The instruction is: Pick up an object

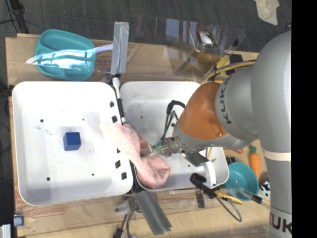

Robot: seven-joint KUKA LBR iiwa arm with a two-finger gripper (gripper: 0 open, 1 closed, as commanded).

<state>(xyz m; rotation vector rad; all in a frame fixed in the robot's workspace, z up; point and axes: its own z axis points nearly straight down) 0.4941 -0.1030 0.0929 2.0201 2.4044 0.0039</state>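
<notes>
Two white bins sit side by side on the tabletop. The left bin has a small blue block lying flat on its floor, well apart from the arm. A pink cloth is draped over the wall between the bins. Most of it lies bunched up in the near left corner of the right bin, and a paler end reaches over into the left bin.

The jaws are low in the right bin, just beside the right edge of the pink cloth. They are small, dark and partly hidden by the wrist, so I cannot tell how they stand or if the cloth is between them.

The arm is big and grey and comes in from the right. Its orange band sits right above the wrist, and the wrist bends down and to the left into the right bin. A black cable loops up beside the band.

The cloth looks soft and fuzzy, with folds and a rounded lump at its near end.

Behind the left bin lies a teal scoop with a pale handle. Near the right bin's near corner sits a teal bowl, and a small orange carrot lies just beside it. A crumpled pale rag is on the dark floor at the far right.
</notes>
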